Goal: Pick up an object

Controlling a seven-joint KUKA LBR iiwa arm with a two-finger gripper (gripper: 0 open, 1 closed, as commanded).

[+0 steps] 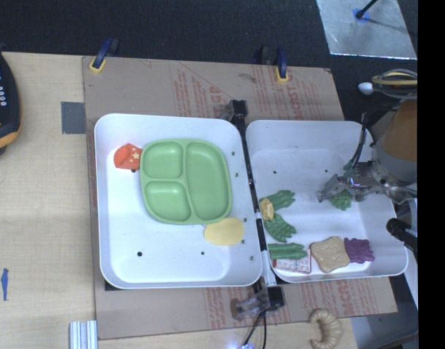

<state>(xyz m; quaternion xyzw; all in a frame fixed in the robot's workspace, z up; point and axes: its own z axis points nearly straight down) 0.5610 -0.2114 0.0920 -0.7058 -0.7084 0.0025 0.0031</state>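
My gripper (339, 190) reaches in from the right over the right bin (302, 140), low near its right side. A small green object (343, 201) lies right at the gripper's tip; I cannot tell whether it is gripped. Further left in this bin lie three green vegetable pieces (280, 199) (279, 228) (288, 251) and a small yellow piece (267, 209). Along the bin's front lie a toast slice (328, 254), a purple bunch of grapes (359, 249) and a red and white packet (292, 266).
The left bin (121, 253) holds a green divided plate (186, 180), a red object (126, 156) and a yellow piece (224, 231). A tan curled thing (326, 327) lies on the bench in front of the right bin. Clamps hold the cardboard at the back.
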